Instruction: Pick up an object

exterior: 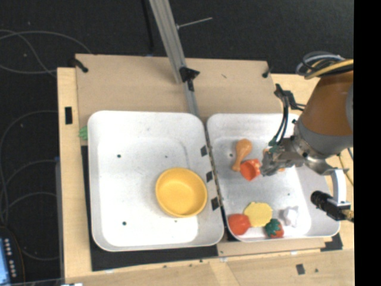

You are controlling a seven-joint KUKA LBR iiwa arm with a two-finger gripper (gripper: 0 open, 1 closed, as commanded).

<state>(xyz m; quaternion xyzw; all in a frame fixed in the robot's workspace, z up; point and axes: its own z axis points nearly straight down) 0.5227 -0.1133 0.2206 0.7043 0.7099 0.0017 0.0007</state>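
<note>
The arm comes in from the right, its orange band [333, 103] high over the right bin [297, 130], and the gripper [269, 161] is down low inside that bin, about midway between its far and near walls. From here the dark finger assembly is a blur against the white floor, so whether it is spread or pressed together I cannot tell. Just left of it, touching or very nearly so, lies a small red-orange piece [250, 170], and right beside that, a little farther back, a tan drumstick-shaped toy [241, 152] lies at a slant with its thick end away from me. The two crowd each other closely.

Along the near wall of the same bin sits a small cluster: a red tomato-like toy [239, 223] on the left, a lumpy yellow piece [258, 213] touching it, a green and red bit [274, 229] tucked just near of that, and a pale white scrap [290, 215] to the right. All of these are well apart from the gripper.

The left bin [119, 136] holds a yellow bowl [181, 192], upright, close to the divide between the bins. A grey metal post [169, 34] rises from the far side of the bench [149, 79].
</note>
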